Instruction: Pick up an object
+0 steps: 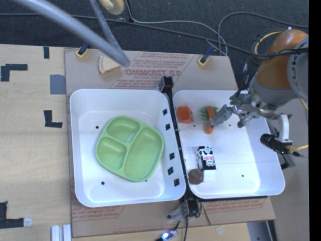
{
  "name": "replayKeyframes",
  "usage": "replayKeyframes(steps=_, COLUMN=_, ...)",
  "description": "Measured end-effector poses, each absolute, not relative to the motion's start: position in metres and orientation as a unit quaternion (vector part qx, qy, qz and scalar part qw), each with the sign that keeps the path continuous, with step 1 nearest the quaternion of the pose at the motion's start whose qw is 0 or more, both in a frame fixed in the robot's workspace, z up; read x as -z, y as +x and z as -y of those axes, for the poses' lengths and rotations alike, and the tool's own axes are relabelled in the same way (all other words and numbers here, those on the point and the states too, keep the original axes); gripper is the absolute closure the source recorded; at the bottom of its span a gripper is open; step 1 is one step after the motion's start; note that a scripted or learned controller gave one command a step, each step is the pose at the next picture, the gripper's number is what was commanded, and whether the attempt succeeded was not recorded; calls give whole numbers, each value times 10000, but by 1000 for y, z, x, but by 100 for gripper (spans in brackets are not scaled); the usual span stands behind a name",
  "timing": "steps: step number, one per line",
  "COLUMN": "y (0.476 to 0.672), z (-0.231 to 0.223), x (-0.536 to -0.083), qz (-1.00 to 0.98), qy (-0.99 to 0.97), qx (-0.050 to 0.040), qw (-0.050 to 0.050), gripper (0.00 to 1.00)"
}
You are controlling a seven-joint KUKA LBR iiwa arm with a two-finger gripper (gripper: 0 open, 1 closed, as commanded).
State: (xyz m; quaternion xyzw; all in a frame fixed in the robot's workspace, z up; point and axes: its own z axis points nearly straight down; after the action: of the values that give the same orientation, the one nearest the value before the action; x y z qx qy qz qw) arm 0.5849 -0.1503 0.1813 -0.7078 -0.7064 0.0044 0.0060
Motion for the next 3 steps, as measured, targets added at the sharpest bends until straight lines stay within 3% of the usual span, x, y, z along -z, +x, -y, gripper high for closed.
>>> replayKeyframes(steps=1, y=588, z=150, x=-188, qz=7076, qy=-7066, qx=-5, qw=7, gripper=0)
replayKeyframes(steps=3, y=586, z=143, x=-83, qz=7079, qy=-7064, qx=-8, qw=-8, gripper=0)
